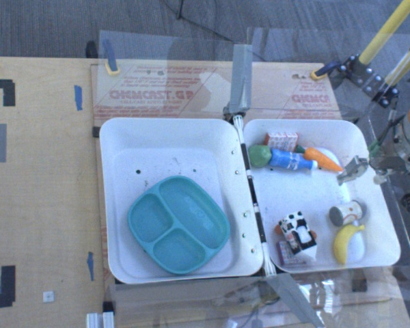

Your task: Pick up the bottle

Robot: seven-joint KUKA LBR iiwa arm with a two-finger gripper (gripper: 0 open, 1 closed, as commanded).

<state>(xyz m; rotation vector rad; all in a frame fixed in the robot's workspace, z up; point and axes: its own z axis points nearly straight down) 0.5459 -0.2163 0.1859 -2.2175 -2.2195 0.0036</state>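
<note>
The blue bottle [290, 160] lies on its side at the back of the right bin [376, 203], its pale end pointing right. It rests between a green ball [259, 155] on its left and an orange carrot [321, 158] on its right. My gripper [353, 170] hangs at the bin's right side, to the right of the carrot and well apart from the bottle. Nothing shows in its grasp.
A pink-and-white box [282, 140] stands behind the bottle. A grey-and-white cup [346, 213], a yellow banana [346, 242] and a black-and-white cow toy [296, 234] lie at the bin's front. The left bin [116, 149] holds a teal divided plate [178, 224].
</note>
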